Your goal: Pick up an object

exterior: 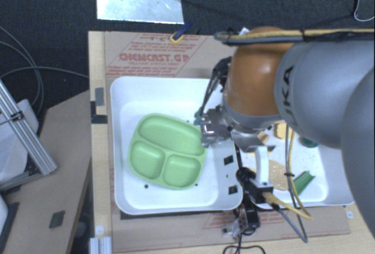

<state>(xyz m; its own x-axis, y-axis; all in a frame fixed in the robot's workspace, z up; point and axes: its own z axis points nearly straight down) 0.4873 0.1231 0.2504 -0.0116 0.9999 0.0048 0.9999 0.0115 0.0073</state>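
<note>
Gripper point(206, 129) hangs over the right edge of the green plate point(165, 152) — I cannot tell what state it is in. That plate lies flat in the middle of the left bin point(126, 107). It looks like light, stiff, smooth plastic, so it could slip — its raised rim seems best to pinch.

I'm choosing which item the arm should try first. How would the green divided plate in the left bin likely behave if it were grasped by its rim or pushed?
The green divided plate looks like moulded plastic, so probably stiff and light for its size. Its smooth, rounded rim may slip from a pinch. It lies flat on the left bin floor, so a push would likely slide it rather than tip or roll it.
</note>
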